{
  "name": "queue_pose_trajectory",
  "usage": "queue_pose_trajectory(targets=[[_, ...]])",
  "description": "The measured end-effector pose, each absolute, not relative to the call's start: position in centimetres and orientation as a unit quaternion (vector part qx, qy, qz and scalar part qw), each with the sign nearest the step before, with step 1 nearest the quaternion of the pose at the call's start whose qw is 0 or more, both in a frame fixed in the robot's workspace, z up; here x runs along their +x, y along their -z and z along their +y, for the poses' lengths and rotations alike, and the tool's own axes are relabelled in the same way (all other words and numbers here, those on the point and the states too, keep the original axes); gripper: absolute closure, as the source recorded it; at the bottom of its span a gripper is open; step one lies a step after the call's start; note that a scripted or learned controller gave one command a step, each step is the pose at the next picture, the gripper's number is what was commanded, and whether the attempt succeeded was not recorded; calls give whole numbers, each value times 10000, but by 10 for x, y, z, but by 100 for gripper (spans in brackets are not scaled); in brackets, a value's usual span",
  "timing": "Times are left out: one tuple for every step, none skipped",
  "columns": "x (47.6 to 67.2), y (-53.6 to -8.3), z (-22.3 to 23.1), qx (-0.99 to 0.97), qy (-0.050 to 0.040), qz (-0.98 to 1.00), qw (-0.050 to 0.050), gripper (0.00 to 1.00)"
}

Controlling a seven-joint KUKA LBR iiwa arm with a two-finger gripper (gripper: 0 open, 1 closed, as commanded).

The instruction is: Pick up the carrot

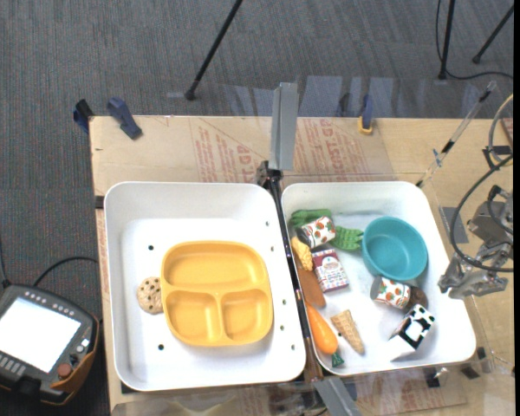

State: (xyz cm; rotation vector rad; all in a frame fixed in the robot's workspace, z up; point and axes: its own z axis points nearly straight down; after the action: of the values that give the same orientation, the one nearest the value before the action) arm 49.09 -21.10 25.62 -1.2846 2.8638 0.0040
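I'm looking down on both bins; carrot [322,330] is lying in the right bin [442,232], hard against its left wall near the front corner, orange body running diagonally, green top pointing toward the front; ice cream cone [349,330] is sitting just beside it on the right, brown-handled knife [311,289] and corn cob [302,253] lying just behind it along the same wall; gripper [472,277] is hanging off past the right rim of that bin, well apart from the carrot, nothing between its fingers that I can see; open or clenched, I cannot tell at this size. I'm judging the reach as not started; I'm planning to come across over the teal bowl [397,248], drop straight down, and close across the carrot's short axis mid-body; wall side is tight, so I'm expecting one finger to scrape the divider, and the cone could get nudged or pinched along.
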Motion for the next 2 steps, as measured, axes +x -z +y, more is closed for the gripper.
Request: queue_pose_trajectory(targets=[[510,-250,-209,-5165,-16,8563,17,100],[481,-263,-211,-6904,-28,7234,14,100]])
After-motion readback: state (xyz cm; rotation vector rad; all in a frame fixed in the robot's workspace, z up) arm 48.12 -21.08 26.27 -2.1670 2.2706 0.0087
